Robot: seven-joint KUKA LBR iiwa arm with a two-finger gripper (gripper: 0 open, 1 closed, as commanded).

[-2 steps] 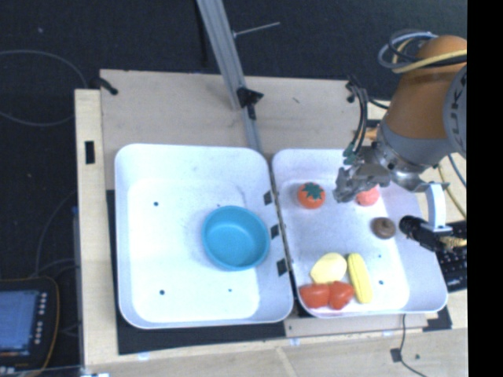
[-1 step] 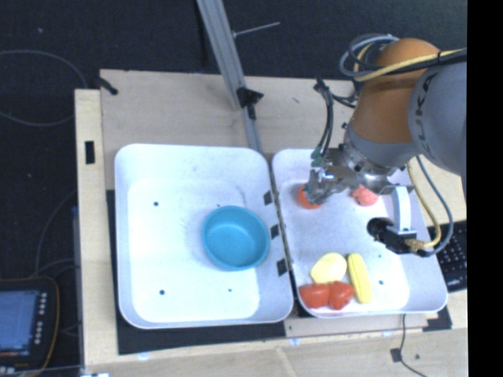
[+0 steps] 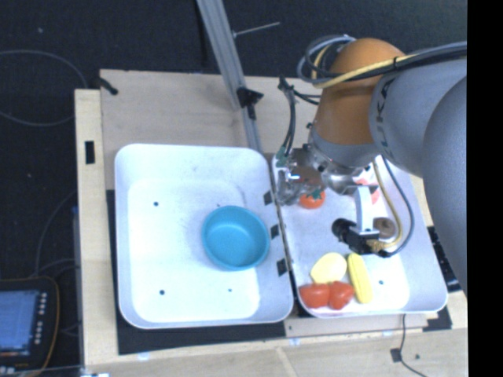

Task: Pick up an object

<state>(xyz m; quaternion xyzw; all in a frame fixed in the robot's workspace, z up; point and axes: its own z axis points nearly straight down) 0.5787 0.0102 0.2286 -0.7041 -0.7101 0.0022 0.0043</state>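
Observation:
My gripper (image 3: 292,184) hangs over the upper left part of the right bin (image 3: 420,289), close to the wall between the two bins. A small orange-red fruit with a green top (image 3: 312,200) sits just to the gripper's right, touching it or nearly so. Whether the fruit is held is unclear. At the bin's front lie a pale yellow lemon-like piece (image 3: 328,268), a yellow corn-like piece (image 3: 359,279) and a red pepper-like piece (image 3: 327,295). The grey and orange arm hides much of the bin's back and right side.
A blue bowl (image 3: 235,237) stands upright in the left bin (image 3: 157,179), right of its middle. A grey metal strut (image 3: 222,49) slants down from the top toward the bins' back edge. A red and white bit (image 3: 370,192) peeks out beneath the arm.

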